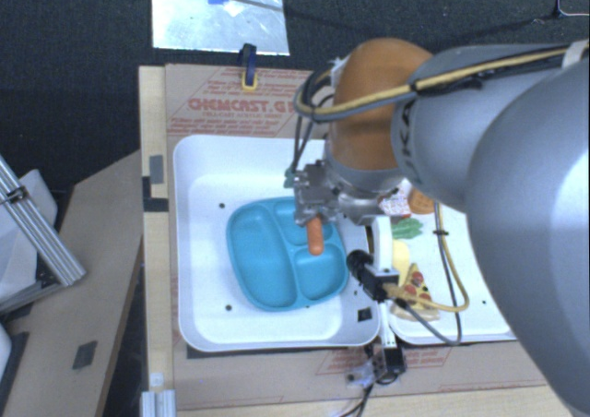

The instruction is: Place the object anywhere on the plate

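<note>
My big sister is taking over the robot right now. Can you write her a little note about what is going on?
Gripper: over the blue plate in the left bin, with the orange hot dog hanging from its tip. Whether the fingers are clamped on it cannot be made out.
Hot dog: above the plate's right-hand compartments, near the divider.
Right bin: some toy food pieces, mostly hidden by the arm.
Done: hot dog brought over the plate.
Left: let it go onto the plate, pull the arm back, check it stays put.
</note>
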Controlling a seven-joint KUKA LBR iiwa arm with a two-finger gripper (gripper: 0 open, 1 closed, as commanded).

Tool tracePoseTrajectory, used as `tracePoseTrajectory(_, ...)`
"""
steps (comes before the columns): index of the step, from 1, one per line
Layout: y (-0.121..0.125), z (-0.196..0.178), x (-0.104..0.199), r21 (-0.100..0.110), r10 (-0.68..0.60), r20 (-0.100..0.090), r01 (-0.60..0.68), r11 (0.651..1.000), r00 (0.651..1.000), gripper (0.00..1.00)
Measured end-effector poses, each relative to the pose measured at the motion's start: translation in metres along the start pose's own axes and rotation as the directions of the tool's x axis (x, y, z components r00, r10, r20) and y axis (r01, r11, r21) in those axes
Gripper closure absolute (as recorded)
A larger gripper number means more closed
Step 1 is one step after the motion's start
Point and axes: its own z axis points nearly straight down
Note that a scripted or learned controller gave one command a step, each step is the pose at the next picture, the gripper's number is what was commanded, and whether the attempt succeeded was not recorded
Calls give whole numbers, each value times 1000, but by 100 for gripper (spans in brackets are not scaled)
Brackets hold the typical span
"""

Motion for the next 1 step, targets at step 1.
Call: tracePoseTrajectory(1, 1, 0, -3, 0, 5, 1, -5, 1000, 1000, 0)
